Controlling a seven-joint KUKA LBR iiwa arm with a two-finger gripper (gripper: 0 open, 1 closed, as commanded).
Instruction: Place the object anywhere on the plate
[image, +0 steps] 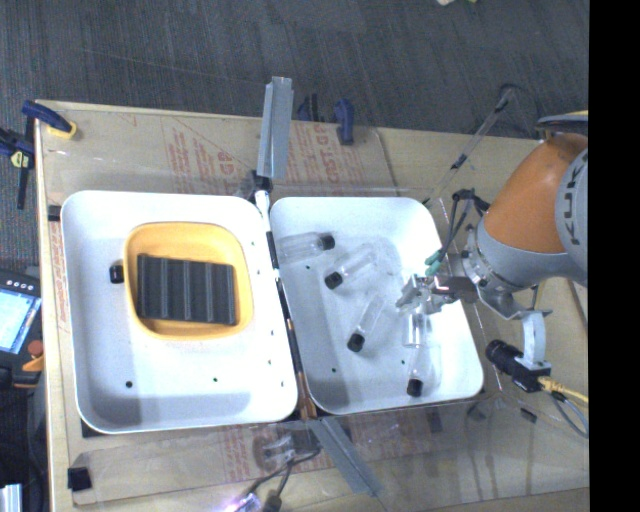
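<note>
- Gripper (418, 297) is seen low over the right bin (390, 212), near that bin's right side, at the end of the grey and orange arm (535, 215).
- Whether it is gripping anything cannot be told; the metal parts there are too small and blurry.
- Four clear vials with black caps are seen lying in the right bin: one near the top (308, 243), one a bit lower in the middle (350, 270), one lower still (366, 325), and one by the right wall (417, 362).
- The vial by the right wall is just below the gripper, and its top end seems to touch it or sit right under it. This looks like the one being picked.
- The other three vials are farther to the left of the gripper.
- The yellow plate (190, 238) is seen in the left bin (90, 380), well apart from the gripper, with a dark ribbed block (187, 290) lying on it.
- No vial is seen on the plate, so the task is judged to be near its start.
- A vial must yet be gripped, lifted, carried across to the left bin and set down on the plate.
</note>
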